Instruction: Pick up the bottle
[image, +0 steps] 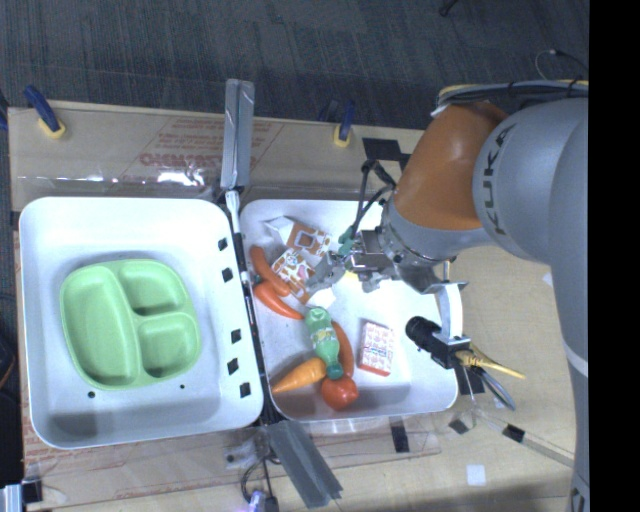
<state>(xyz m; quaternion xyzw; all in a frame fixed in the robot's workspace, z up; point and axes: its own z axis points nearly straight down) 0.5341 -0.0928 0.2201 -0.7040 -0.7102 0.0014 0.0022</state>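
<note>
The arm (520, 150) looms closest, grey with an orange band, and reaches in from the right, above and beyond the bottle. At its end the gripper (336, 268) hangs just past the bottle's far end, apart from it, over the right bin (440, 400). Whether the gripper is spread or closed cannot be told from this angle, and nothing is seen pinched in it.

Down in the right bin, the tomato (339, 392) lies nearest, red and round, just in front of the bottle and close enough to seem touching. The carrot (300, 376) lies to the front left of the bottle, its thick end meeting the tomato.

The bottle (322, 335) itself is green. It lies on its side near the middle of the right bin, lengthwise front to back. A slim orange vegetable (345, 348) runs along the bottle's right side, partly under it. The box (376, 348), small, red and white, lies flat a little further right of the bottle.

Well to the left of the bottle, in the left bin (30, 300), lies the plate (128, 322), green with three sections.

Beyond the bottle and to its left lies a long orange-red vegetable (270, 290), and past that the packet (300, 255), white with orange print. Far behind the bottle, two blue clamps (345, 125) grip the bench's back edge.
</note>
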